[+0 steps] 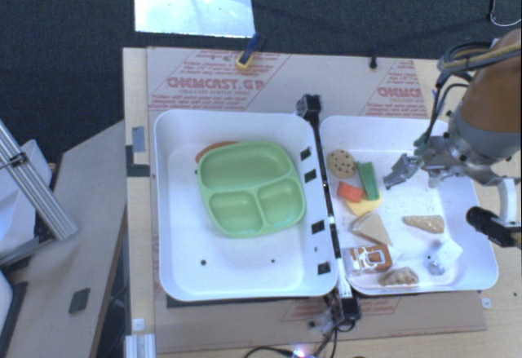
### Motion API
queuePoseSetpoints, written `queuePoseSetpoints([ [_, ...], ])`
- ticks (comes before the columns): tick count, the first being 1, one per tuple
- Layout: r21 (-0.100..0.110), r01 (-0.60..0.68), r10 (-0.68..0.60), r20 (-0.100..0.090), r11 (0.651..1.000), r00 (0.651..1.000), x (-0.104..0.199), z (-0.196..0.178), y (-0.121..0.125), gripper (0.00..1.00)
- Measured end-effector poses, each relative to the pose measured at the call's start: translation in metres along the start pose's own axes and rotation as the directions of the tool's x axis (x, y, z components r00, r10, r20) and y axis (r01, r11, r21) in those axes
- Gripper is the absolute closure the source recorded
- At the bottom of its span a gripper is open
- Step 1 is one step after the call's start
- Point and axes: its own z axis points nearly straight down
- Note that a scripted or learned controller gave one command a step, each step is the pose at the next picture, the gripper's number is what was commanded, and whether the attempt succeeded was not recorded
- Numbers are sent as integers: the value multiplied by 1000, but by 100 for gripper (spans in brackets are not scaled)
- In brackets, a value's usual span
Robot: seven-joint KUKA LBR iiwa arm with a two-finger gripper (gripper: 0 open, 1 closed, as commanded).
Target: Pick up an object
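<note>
The right bin (pixel 469 267) holds several toy foods: a round cookie (pixel 339 162), a green stick (pixel 367 179), an orange-red piece (pixel 350 192) on a yellow piece (pixel 366 206), a tan wedge (pixel 371 227), a crusty slice (pixel 424 223), a printed packet (pixel 369 258), a tan pastry (pixel 398 276) and a small white-grey item (pixel 444 254). My gripper (pixel 401 171) hangs over the bin's upper middle, just right of the green stick and above the crusty slice. Nothing is visibly held in it.
The left bin (pixel 175 267) holds a green divided tray (pixel 249 187) with an orange thing (pixel 214 149) peeking out under its far edge. A black divider (pixel 320 185) runs between the bins. The arm's orange band (pixel 493 95) and cables sit at the right.
</note>
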Motion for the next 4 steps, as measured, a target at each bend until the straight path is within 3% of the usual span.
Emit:
queuePoseSetpoints([
  [1,-13,3,-3,2,1000,1000,0,-7,3,0],
  [4,-11,0,0,1,1000,1000,-5,130,-3,0],
])
